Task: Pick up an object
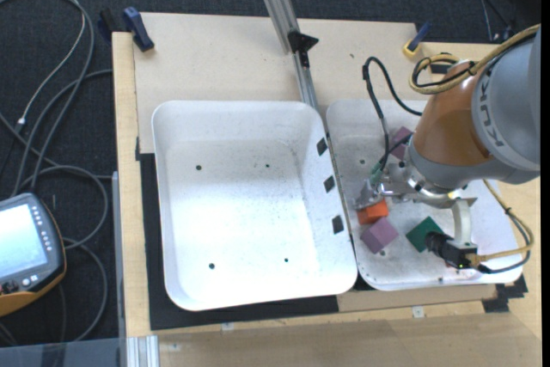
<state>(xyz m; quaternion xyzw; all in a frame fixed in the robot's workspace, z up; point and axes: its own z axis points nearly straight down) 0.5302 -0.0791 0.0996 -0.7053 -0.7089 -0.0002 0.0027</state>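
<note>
Down in the right bin (481, 266), gripper (378, 195) over orange block (372, 211), purple block (379, 235) alongside; no legible writing.

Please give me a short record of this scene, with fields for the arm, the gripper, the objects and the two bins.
arm: grey with orange band, reaching in over the right bin
gripper: low in the right bin, just above the orange block; grasp unclear
objects in right bin: orange block, purple block, green block, another purple piece near the arm
left bin: white, beside the right bin
</note>
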